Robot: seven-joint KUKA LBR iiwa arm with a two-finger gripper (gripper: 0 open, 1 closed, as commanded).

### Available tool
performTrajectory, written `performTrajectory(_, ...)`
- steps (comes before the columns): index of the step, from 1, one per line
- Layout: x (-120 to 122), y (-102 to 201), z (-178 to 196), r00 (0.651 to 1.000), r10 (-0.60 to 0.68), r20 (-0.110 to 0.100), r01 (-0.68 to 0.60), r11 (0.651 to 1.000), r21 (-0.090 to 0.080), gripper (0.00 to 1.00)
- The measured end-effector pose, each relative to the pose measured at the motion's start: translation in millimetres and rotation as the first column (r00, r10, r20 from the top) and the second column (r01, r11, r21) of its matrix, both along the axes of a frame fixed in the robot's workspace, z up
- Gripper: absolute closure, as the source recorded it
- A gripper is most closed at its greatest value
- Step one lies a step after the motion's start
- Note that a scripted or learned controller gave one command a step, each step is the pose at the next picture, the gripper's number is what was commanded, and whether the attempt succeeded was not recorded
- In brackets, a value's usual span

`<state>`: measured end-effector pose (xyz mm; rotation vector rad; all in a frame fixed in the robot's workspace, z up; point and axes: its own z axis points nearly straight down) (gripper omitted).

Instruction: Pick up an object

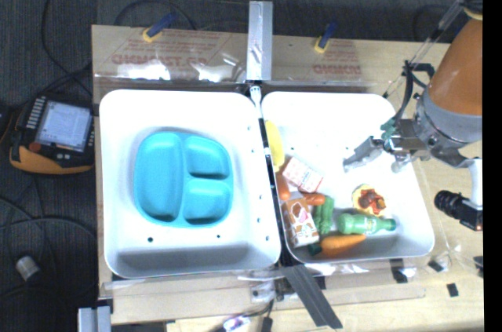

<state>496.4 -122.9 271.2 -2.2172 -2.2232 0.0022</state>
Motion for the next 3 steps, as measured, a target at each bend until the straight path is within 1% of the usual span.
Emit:
performTrajectory(1,-4.8,80.4,-42.9,0.971,-0.238,-0.002,0.238,0.971,-0.001,0.00)
performTrajectory(2,42.6,141.8,-89.2,0.895,-0.445,-0.003,0.445,0.895,-0.003,0.00)
performTrajectory(3,41.9,141.6,-81.6,0.896,-0.445,-0.008,0.445,0.896,-0.005,1.00)
